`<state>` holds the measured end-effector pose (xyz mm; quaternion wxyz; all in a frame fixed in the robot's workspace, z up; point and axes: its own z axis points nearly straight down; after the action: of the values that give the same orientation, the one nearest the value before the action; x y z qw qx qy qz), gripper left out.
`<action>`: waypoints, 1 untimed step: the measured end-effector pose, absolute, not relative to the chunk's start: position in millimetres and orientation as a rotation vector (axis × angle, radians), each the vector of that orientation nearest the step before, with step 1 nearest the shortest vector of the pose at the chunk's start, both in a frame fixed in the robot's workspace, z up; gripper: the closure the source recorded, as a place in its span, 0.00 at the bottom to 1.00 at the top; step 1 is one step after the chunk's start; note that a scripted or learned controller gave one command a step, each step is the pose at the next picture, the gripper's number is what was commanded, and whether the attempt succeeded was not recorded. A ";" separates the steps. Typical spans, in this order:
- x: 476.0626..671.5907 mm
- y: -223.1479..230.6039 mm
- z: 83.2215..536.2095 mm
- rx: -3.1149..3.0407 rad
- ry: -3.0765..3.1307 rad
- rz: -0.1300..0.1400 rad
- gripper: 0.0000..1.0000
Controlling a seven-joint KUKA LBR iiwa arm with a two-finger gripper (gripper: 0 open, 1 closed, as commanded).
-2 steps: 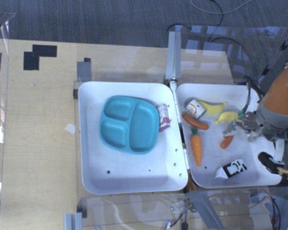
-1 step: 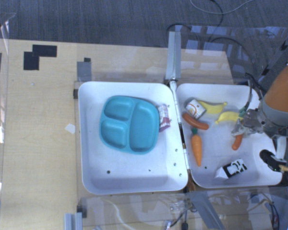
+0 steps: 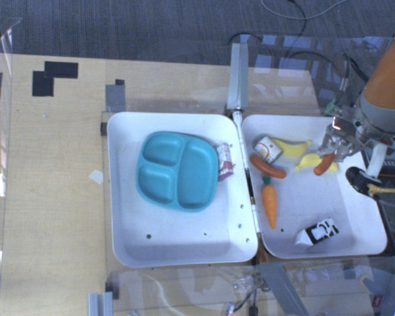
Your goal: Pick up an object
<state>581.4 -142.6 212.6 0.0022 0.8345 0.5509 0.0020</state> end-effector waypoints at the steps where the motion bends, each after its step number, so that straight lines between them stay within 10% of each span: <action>1: 538.0 -165.8 151.9 2.764 1.490 0.002 1.00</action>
<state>538.0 -165.8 151.9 0.0010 0.8802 0.4746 0.0008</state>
